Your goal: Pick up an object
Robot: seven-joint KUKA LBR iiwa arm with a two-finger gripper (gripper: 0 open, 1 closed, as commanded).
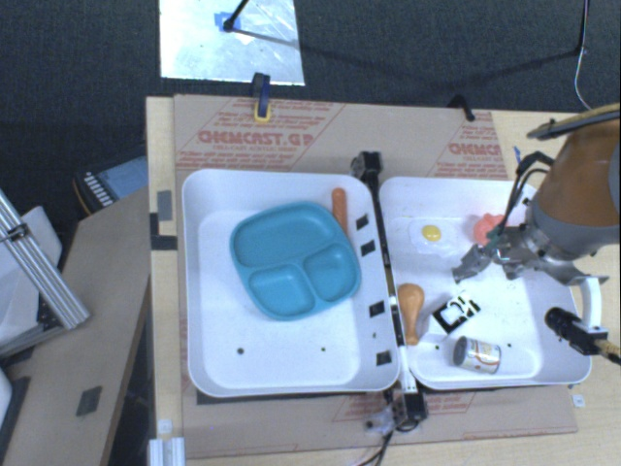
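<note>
Black-and-white block [456,313] lies tilted on the floor of the right bin [553,357], long axis running lower left to upper right, just below and left of the gripper [473,265]. Its jaws hang slightly apart, holding nothing. A can [477,354] lies near, below the block.

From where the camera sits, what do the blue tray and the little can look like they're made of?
The tray looks like moulded plastic: even matte turquoise, rounded edges, three pressed-in compartments. The can looks like metal: silvery, with a shiny end face and bright glints, though its wrap could be paper or foil.
</note>
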